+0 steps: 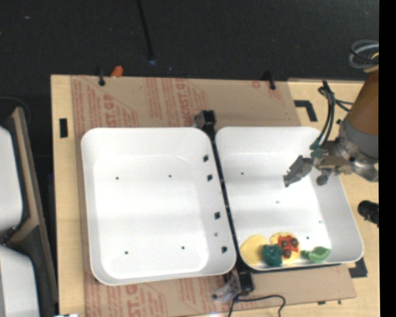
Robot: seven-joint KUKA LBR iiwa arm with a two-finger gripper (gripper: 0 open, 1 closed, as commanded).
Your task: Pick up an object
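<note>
Left bin (152, 203): white, shallow, on the bench's left half.
Right bin (264, 177): touches left bin.
Objects: yellow piece (253, 248), teal piece (272, 256), red-orange piece (288, 243), green piece (317, 253), clustered along right bin's near edge.
Gripper (297, 172): over right bin's far-right part, well apart from the cluster; finger state cannot be told.

Two bins side by side on a bench, objects gathered in the right one.

The left shallow white plastic bin (152, 203) and the right shallow white plastic bin (251, 150) sit touching along their inner walls on a flat brown cardboard sheet (145, 101). At the right bin's near wall lie a pale yellow round piece (253, 248), a teal lump (272, 255), a small red-and-dark toy (288, 243) (partly overlapping) and a green piece (317, 252). The two-finger gripper (297, 172) hangs over that bin's far right part, well apart from them.
</note>
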